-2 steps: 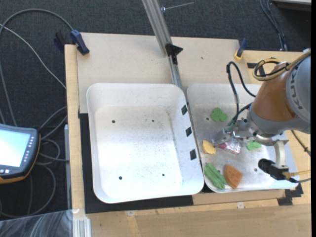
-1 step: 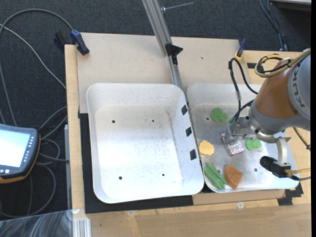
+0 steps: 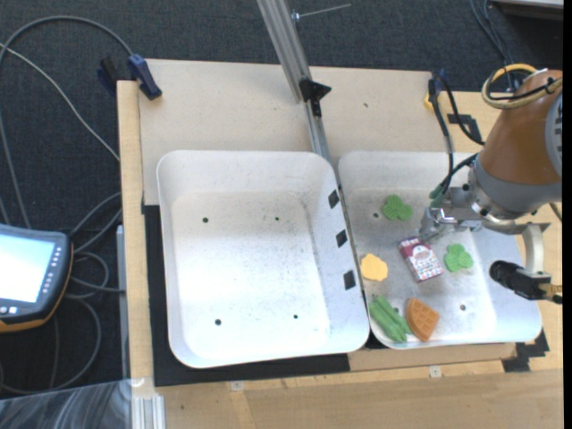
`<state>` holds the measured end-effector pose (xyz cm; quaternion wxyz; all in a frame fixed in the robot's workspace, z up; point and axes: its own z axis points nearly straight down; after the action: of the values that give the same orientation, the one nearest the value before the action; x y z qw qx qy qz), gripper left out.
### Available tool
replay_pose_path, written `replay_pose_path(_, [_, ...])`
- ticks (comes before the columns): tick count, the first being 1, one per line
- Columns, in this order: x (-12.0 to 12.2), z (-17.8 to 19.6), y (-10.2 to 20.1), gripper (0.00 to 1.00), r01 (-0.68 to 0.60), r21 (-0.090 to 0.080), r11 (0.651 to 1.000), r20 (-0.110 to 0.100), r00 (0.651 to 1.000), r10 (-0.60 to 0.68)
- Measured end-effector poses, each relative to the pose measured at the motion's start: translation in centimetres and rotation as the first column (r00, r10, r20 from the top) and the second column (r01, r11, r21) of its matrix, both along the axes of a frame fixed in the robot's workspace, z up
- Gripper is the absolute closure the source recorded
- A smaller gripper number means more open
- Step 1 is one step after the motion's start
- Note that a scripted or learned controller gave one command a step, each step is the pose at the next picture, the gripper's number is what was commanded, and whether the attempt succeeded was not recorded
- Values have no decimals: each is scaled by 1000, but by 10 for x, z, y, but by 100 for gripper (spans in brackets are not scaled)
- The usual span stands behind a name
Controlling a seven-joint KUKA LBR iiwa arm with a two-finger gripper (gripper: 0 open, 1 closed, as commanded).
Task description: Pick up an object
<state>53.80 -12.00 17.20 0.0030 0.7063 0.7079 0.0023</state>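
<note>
In the right bin (image 3: 357,172) lie several small items: a green leafy piece (image 3: 396,208), a red-and-white packet (image 3: 420,260), a second green piece (image 3: 458,257), a yellow piece (image 3: 374,267), a long green piece (image 3: 387,316) and an orange wedge (image 3: 422,319). My gripper (image 3: 435,219) hangs over the bin's middle, just above and right of the packet, between the two green pieces. Nothing is seen held in it.
The left bin (image 3: 179,186) sits beside the right one, split by a wall with black clips (image 3: 340,238). A metal pole (image 3: 284,38) slants up from the bins' back edge. Cables (image 3: 451,114) run by the right bin's rear corner. A black handle (image 3: 518,280) juts out at the right.
</note>
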Motion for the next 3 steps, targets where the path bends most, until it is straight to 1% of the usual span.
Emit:
replay_pose_path(1, [1,54,11,100,-1,0,1000,0,1000,1])
replay_pose_path(2, [2,77,11,100,0,1,1000,-3,1000,0])
replay_pose_path(3, [36,73,66,100,-5,3,1000,-5,1000,6])
